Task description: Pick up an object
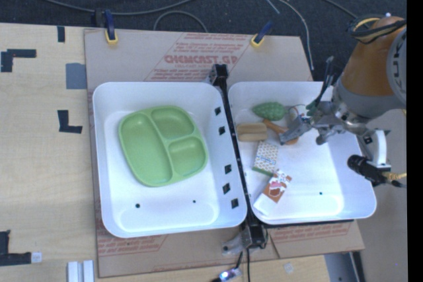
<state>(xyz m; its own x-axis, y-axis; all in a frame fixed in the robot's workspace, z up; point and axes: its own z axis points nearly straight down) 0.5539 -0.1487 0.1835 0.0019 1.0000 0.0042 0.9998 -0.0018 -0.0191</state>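
The right bin (330, 208) holds several small objects. A green leafy piece (268, 109) lies near its back. A tan bread-like stick (251, 132) rests at the left wall, with an orange piece (273, 124) beside it. A patterned packet (266, 158) sits in the middle and a red and white packet (277, 186) lies nearer the front. My gripper (295, 128) hangs low in the bin, just right of the orange piece and below the green one. The arm (370, 76) comes in from the right.
The left bin (109, 208) holds a green divided plate (162, 144). A black divider (228, 148) runs between the bins. Cables cross the dark floor behind the bench. The right half of the right bin floor is bare white.
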